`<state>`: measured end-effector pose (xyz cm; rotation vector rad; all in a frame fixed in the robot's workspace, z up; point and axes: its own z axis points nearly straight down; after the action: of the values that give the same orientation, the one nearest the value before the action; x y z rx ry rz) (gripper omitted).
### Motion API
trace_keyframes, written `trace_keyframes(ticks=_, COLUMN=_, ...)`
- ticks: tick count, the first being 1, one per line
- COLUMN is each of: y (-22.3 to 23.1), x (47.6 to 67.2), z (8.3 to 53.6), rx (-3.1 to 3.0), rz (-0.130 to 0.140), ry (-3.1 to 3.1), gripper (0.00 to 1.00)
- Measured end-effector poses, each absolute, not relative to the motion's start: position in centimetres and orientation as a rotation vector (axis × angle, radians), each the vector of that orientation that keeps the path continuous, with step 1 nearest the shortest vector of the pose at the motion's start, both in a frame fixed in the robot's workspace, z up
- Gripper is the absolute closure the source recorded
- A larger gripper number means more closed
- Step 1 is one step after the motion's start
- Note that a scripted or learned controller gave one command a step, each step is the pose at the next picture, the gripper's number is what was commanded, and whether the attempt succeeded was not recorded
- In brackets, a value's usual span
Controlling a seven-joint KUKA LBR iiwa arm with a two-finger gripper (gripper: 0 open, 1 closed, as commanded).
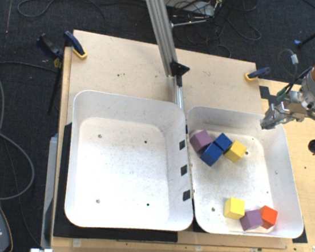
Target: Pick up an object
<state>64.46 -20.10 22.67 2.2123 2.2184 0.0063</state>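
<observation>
The right bin (281, 168) holds several small blocks. Near its back left lie a purple block (200, 139), two blue blocks (223, 141) (212, 154) and a yellow block (236, 151), bunched together. At its front right sit a yellow block (234, 207), a purple block (251, 219) and an orange block (269, 215). My gripper (269, 122) hangs above the bin's back right corner, apart from all the blocks, with nothing seen between its fingers.
The left bin (80, 141) lies beside the right one, a ridge with black marks (184, 169) between them. A slanted metal pole (161, 28) reaches over the back of the bench. Clamps (76, 45) (256, 73) grip the board's back corners.
</observation>
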Motion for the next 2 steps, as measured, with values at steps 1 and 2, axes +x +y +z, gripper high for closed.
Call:
trace_keyframes(ticks=1, y=-20.1, x=64.6, z=27.6, rx=2.212, rz=0.005, ry=2.219, gripper=1.0)
trace_keyframes(ticks=2, y=-15.3, x=63.0, z=26.1, rx=2.216, rz=0.0, ry=2.231, gripper=1.0)
